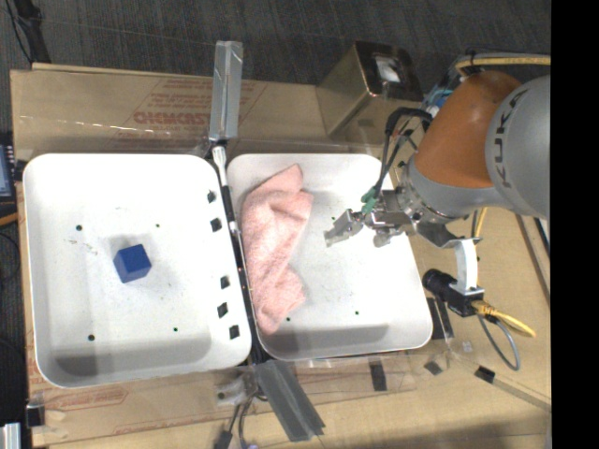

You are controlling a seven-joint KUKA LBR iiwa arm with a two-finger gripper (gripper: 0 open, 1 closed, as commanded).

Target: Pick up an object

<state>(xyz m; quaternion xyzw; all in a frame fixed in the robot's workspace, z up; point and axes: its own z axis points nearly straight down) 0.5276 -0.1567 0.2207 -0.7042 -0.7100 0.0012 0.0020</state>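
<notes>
Pink cloth (274,243) lies crumpled along the left wall of the right bin (398,321), running from near the bin's back edge toward its front. My pincer (339,231) hovers over the same bin, just right of the cloth, not touching it; nothing between its fingers, which look slightly spread. Blue cube (133,262) sits in the left bin (56,344), well left of the cloth.
</notes>
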